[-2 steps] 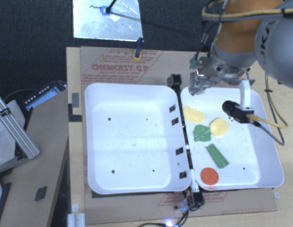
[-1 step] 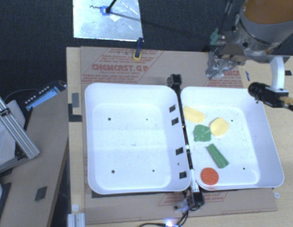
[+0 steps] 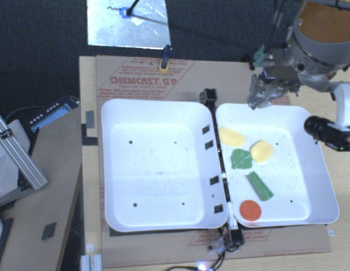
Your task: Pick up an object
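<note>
Five small things are lying in the right shallow white plastic bin (image 3: 316, 168), and going from the near edge outward they are reading like this. At the bin's six o'clock, close to the near rim, a flat round orange-red disc (image 3: 250, 210) is sitting. Just beyond it, toward the bin's centre, a long dark green block (image 3: 259, 186) is lying slantwise, its far end pointing to eleven o'clock. Farther on, a leafy green piece with a ragged outline (image 3: 241, 158) is resting at about ten o'clock from the centre, and just beside it at its two o'clock a rounded pale yellow lump (image 3: 262, 151) is lying. At the leafy piece's eleven o'clock, near the divide between the bins, a longer yellow oval piece (image 3: 231, 136) is sitting.

The left shallow white plastic bin (image 3: 155, 168) is lying alongside on the pale brown table (image 3: 68, 168), the two joined by a black hinged strip (image 3: 217, 157).

Farthest off, at the right bin's twelve o'clock, the grey metal tool (image 3: 259, 97) is hanging over the far rim, well apart from every piece, below the grey arm with its orange band (image 3: 324, 16). Whether the tool is open or closed is impossible to tell.
</note>
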